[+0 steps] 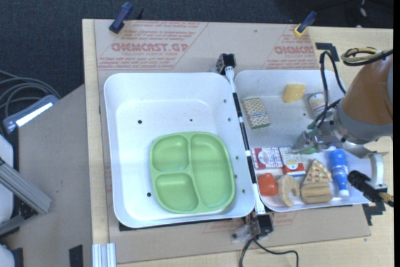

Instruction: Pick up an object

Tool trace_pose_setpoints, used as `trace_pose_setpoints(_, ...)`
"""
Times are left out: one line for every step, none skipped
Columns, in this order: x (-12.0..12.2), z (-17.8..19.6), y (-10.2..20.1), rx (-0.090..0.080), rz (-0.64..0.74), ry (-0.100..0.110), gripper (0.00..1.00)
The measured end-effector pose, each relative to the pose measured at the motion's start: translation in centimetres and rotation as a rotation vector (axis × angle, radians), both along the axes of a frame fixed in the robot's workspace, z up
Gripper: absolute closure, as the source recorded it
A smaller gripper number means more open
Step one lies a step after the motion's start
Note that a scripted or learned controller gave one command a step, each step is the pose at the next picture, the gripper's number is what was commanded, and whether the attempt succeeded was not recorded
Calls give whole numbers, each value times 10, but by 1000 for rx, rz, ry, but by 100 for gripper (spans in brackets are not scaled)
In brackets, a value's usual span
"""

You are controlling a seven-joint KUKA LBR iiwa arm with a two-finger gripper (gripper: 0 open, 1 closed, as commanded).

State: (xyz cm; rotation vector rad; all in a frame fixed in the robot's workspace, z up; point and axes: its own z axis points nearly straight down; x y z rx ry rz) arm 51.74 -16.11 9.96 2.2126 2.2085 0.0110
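Red-white packet [275,157] just left of tool [307,142]

Plastic on board
Smooth, matt green plastic tray [191,172] lies in glossy white bin [125,109]; the worktop [156,47] looks like printed brown cardboard.

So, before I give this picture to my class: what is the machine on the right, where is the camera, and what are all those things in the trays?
One camera looks down at a slant on a bench with two white bins. The grey and orange shape at the right is a robot arm; its gripper is low inside the right bin, and I cannot tell whether it holds anything. That bin holds toy food and small packs: a yellow block, a patterned box, a tomato, a blue bottle. The left bin holds a green divided plate.
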Motion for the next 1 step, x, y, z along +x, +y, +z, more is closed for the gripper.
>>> trace_pose_setpoints(-7, 85, 75, 6, 3, 16, 100)
